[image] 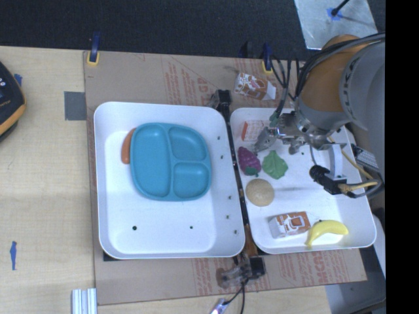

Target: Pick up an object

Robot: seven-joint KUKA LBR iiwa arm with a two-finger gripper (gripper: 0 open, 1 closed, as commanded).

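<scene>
Here, left to right, the purple toy (248, 159) and green toy (275, 165) lie in the right bin (364, 237) under the pincer (280, 140), grip unreadable, which should descend squarely onto one toy, clear of its neighbour.

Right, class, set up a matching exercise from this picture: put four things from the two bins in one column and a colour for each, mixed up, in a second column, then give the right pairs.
Things
1. divided plate in the left bin
2. toy banana in the right bin
3. grape bunch in the right bin
4. leafy toy beside the grapes

Colours
A. purple
B. green
C. blue
D. yellow

Pairs: 1-C, 2-D, 3-A, 4-B
</scene>
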